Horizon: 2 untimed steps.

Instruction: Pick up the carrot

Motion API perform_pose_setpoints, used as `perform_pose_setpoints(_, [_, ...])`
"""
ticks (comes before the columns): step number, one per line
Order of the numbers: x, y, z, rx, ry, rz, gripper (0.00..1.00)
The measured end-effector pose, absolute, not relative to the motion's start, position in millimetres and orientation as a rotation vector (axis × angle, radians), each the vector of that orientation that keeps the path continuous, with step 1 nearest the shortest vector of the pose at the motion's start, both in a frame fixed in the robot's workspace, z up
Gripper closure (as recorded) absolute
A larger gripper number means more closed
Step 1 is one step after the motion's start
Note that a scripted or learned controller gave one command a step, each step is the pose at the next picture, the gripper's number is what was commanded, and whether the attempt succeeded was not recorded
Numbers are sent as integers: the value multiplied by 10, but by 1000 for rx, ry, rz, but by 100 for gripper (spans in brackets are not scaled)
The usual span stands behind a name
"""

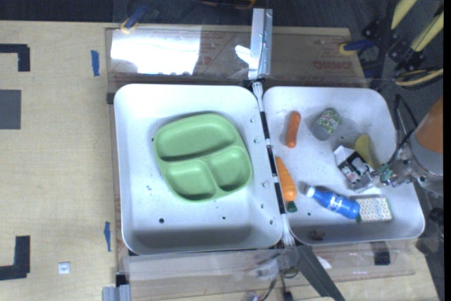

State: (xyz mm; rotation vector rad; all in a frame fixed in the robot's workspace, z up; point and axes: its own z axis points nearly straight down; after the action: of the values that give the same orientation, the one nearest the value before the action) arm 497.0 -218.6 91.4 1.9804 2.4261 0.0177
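Two shallow white plastic bins (137, 211), rounded corners. Nearest, just right of the carrot's leafy end: a glossy blue bottle (331, 202) lying flat, with a pale speckled rectangular block (373, 208) past it. Carrot (285, 182): smooth, tapered, orange, lying along the wall where the bins meet, green tip nearest. Gripper (384, 175) well right of the carrot, by a white-and-black packet (350, 164); spread or closed, cannot tell. Beyond the carrot: a short orange cylinder (292, 129) and a crumpled grey-green ball (326, 122). Left of the carrot: a matte green three-compartment tray (203, 155).
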Motion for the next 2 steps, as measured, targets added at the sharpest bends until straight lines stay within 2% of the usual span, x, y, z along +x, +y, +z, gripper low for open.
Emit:
perform_pose_setpoints(1, [4872, -2202, 916, 1870, 2505, 16, 100])
perform_pose_setpoints(2, [4864, -2221, 916, 1758, 2583, 12, 100])
